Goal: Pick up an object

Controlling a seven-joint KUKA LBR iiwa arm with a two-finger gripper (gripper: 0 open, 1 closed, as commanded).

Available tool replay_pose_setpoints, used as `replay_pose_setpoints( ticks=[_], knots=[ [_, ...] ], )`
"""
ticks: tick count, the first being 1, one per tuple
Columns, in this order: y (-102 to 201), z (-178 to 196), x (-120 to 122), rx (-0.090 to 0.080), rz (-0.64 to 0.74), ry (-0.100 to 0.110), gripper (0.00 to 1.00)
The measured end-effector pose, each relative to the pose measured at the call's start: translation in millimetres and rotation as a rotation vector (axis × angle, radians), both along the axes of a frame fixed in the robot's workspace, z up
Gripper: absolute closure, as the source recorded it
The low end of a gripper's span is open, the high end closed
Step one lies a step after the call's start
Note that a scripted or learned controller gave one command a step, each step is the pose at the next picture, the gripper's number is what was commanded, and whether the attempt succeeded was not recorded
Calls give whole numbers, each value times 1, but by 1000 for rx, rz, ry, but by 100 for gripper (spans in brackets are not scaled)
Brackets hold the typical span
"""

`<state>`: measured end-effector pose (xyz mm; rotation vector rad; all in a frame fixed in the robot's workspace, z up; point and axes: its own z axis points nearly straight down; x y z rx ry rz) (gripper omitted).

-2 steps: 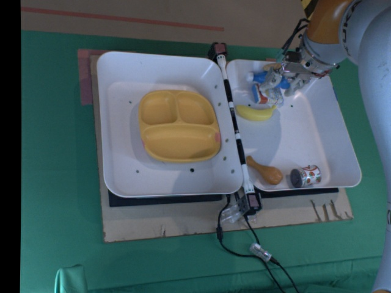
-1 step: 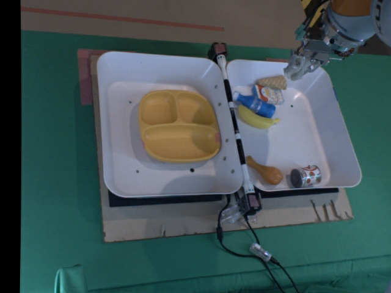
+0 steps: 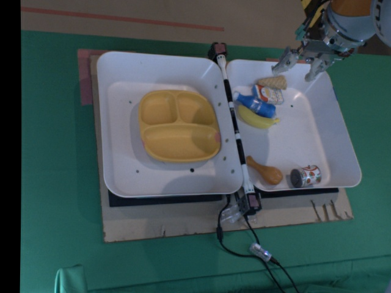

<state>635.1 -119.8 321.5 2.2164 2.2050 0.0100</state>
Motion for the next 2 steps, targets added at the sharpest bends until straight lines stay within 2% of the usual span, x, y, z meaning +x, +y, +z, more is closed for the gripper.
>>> replay_pose_setpoints(
  ticks=[1,2],
  knots=[
    [19,-128,-29,2,-2,2,0],
    [19,-128,-29,3,-2,3,0]
  ],
)
